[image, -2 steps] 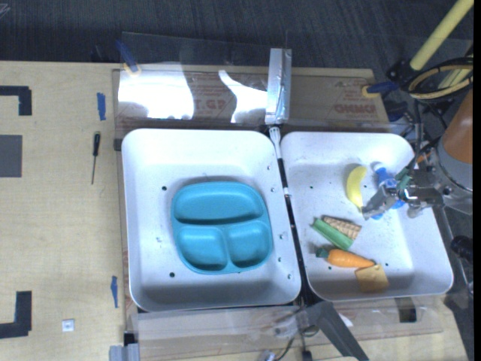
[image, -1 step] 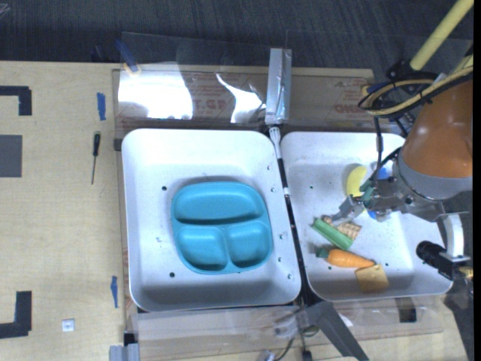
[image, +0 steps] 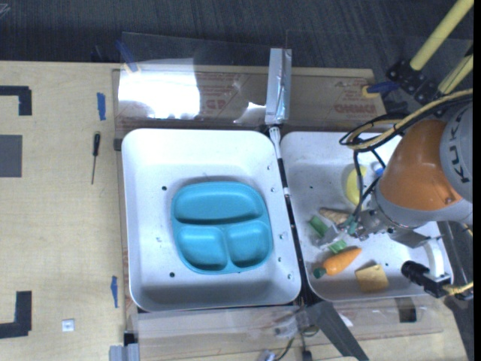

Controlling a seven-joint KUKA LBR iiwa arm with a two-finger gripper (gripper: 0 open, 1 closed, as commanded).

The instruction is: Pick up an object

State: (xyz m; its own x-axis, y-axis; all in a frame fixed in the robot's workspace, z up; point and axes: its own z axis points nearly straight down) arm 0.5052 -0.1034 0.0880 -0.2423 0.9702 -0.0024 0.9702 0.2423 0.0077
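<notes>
Orange toy carrot with green top (image: pixel 340 261): you will find it in the right white bin (image: pixel 301 168), beside a tan block (image: pixel 371 277); the gripper (image: pixel 356 225) sits just above it, its state impossible to tell. Left white bin (image: pixel 143 201) holds a blue divided plastic tray (image: pixel 222 225).

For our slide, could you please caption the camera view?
KUKA arm reaching into the right bin over a toy carrot; blue tray in the left bin.
</notes>
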